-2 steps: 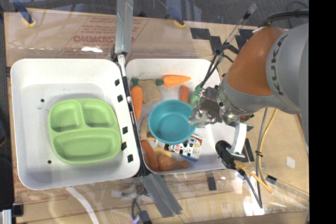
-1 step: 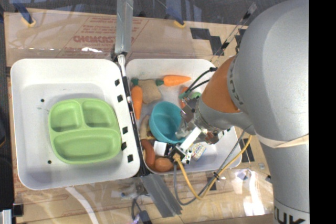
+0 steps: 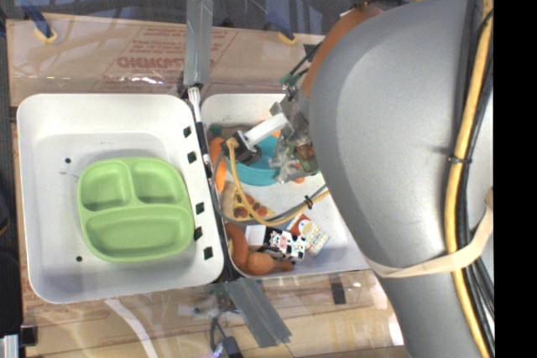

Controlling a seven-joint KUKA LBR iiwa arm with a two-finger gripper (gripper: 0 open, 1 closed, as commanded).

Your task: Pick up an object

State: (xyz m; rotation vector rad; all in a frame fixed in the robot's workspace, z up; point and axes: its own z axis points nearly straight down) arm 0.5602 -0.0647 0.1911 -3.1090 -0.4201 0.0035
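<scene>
here, the arm (image 3: 403, 138) fills the right side of the view, grey, with an orange band (image 3: 336, 38) near its top; it hangs over the right bin (image 3: 252, 105) and hides much of it; the gripper (image 3: 289, 142) is low inside that bin, just right of the teal dish (image 3: 256, 172); how it is set, and whether it has hold of anything, i cannot tell, since the wrist and clutter blur together there; a white piece (image 3: 267, 130) slants from the gripper toward the dish's upper left; an orange thing (image 3: 220, 163) lies just left of the dish, against the bin's left wall; below the dish sit yellow cord (image 3: 243, 201), a black-and-white box (image 3: 285, 243) and a brown-orange lump (image 3: 252, 260); well left of the dish, the left bin (image 3: 50, 264) holds a green tray (image 3: 134, 210) with three wells, flat and apart from the walls; a grey strip (image 3: 198, 42) stands above the seam between the bins
</scene>
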